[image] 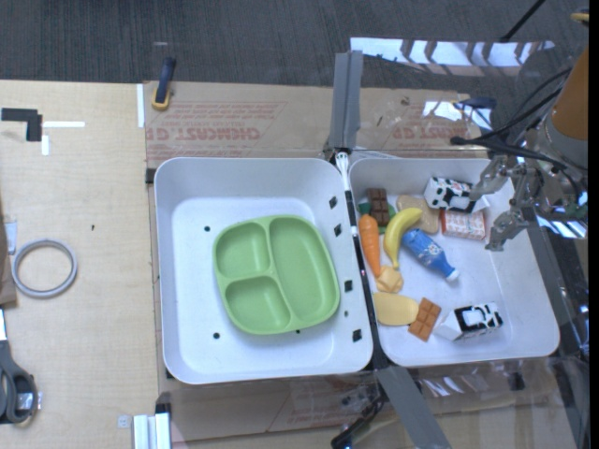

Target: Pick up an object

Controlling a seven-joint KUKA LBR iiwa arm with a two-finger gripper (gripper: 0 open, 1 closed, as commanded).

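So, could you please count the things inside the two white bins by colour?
Green: 1, the divided plate
Orange: 1, the carrot
Yellow: 1, the banana
Blue: 1, the bottle
Black-and-white: 2, cartons
Brown or tan, hard to separate: about 5
Total: about 11

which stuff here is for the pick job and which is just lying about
For the job: hand, banana, carrot, blue bottle, cow carton, right bin.
Lying about: green plate, tape roll, clamp.

matt green plastic plate (277,275)
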